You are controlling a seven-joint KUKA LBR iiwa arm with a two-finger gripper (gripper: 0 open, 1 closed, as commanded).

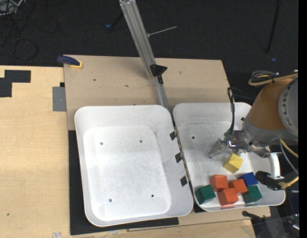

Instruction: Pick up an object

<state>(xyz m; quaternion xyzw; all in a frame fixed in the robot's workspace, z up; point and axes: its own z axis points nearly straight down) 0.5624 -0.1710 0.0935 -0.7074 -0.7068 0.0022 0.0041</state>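
gripper [223, 149] low in right bin [203, 120], just above yellow block [234, 162]; jaws' state unclear. 6 other blocks clustered near front edge.

My arm [287, 108] was grey along its rounded upper casing, with a broad orange band [265, 110] wrapped around it above the wrist. Below the band the wrist narrowed into a grey collar. My claw [223, 148] was small and metallic, silver-grey, made of short angular pieces that caught the light. A thin dark cable [231, 108] ran down the side of the orange band toward the claw. Yellow and black cables [265, 76] looped in a bundle beside my upper casing.
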